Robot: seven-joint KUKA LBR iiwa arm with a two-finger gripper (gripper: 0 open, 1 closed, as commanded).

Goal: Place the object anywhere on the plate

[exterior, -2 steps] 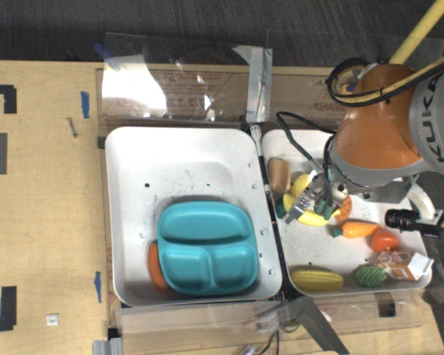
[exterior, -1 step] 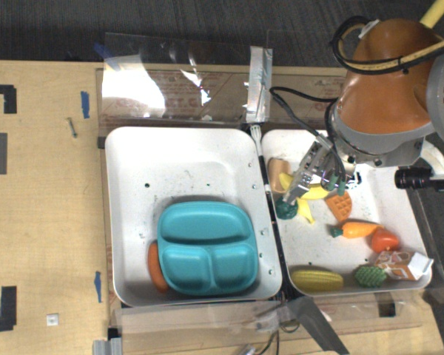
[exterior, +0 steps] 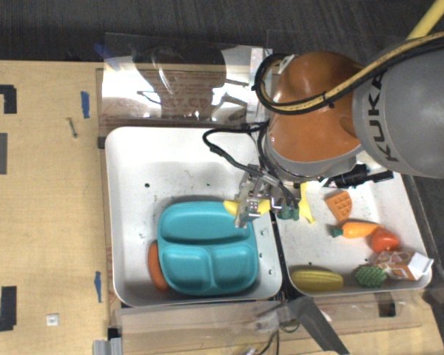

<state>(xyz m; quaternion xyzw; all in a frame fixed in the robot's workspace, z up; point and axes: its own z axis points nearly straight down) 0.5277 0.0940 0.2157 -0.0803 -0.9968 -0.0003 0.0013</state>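
A teal divided plate [exterior: 207, 254] lies in the left bin [exterior: 133, 168], toward its front. My gripper [exterior: 250, 204] hangs under the orange-banded wrist, right over the plate's far right rim. A small yellow object [exterior: 234, 208] sits between its fingers, its ends sticking out on both sides. The fingers are shut on it. The object hovers at the plate's edge, and I cannot tell whether it touches the plate. The arm's big body hides the wall between the bins behind the gripper.
An orange thing [exterior: 154, 265] peeks out from under the plate's left side. The right bin [exterior: 418, 220] holds a yellow piece [exterior: 308, 207], an orange waffle-like piece [exterior: 340, 204], a carrot [exterior: 355, 230], a tomato [exterior: 385, 240], a green item [exterior: 368, 275] and a yellow-green cob [exterior: 316, 278].
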